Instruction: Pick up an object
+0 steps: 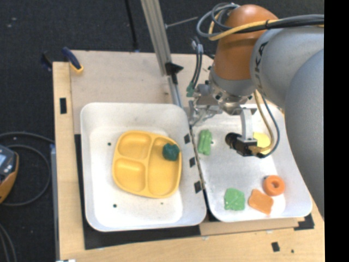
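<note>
My gripper [203, 113] hangs over the far left corner of the right bin [294, 173], under the orange wrist band. Just in front of it a light green oblong piece [205, 142] lies on the bin floor, close to the bin's left wall and apart from the gripper. A yellow object [263, 141] lies partly hidden behind a black fitting on the arm. Near the bin's front edge sit an orange ring [274, 185], an orange block [260, 201] and a green lump [234, 199].
The left bin [98, 201] holds a yellow divided tray [143, 168] with a dark green object [170, 152] in its far right compartment. An aluminium post [158, 37] rises behind the bins. The arm's grey body covers the right bin's far right.
</note>
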